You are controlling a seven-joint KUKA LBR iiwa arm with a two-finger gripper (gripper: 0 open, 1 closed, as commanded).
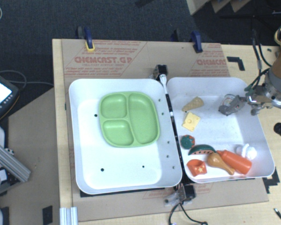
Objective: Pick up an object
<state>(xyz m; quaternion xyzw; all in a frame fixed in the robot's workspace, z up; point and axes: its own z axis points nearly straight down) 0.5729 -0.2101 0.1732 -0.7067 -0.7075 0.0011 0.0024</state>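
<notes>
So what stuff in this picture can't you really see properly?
- Arm, camera view: cut off by the right edge.
- Hand: too small and grey to tell if it is open or shut.
- Toy food piled in the right bin: pieces overlap, so some are partly hidden.

Both white bins (82, 139) are seen to be smooth, slightly glossy plastic. The green divided plate (129, 119) looks like matt plastic. The surface (140, 60) is covered in brown printed paper or board. The gripper (230, 105) appears as dull grey metal. The carrot (235, 161) and cheese wedge (191, 122) look like moulded plastic.
</notes>
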